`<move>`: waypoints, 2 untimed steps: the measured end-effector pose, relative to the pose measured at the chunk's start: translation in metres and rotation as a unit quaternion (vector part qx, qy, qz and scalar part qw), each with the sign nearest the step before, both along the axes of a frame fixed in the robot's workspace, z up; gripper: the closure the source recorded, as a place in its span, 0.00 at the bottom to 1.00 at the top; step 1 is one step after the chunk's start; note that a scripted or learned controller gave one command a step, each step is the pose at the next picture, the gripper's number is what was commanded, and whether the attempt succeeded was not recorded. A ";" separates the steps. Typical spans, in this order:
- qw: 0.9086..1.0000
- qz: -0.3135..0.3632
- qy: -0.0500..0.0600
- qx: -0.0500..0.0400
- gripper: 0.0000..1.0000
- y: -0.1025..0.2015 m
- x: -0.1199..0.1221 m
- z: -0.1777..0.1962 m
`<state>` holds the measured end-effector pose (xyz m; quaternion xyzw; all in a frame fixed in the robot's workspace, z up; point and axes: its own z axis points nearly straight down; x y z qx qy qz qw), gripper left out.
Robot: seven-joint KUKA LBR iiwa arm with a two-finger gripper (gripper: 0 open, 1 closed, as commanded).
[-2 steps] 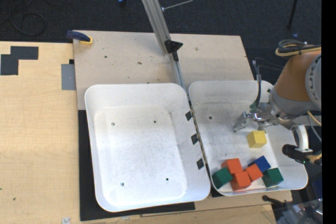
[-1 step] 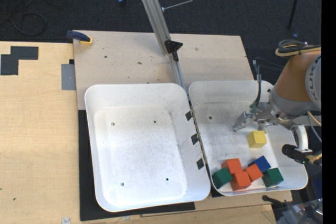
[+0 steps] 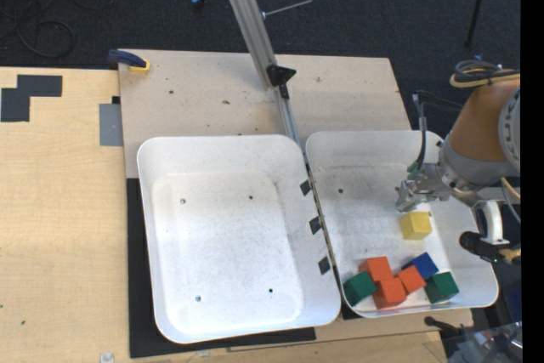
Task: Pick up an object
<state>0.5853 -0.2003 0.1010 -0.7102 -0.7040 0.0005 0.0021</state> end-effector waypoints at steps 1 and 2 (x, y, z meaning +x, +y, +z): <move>1.000 0.005 -0.003 -0.002 1.00 0.001 0.008 0.060; 1.000 0.003 -0.003 -0.002 1.00 -0.001 -0.002 0.115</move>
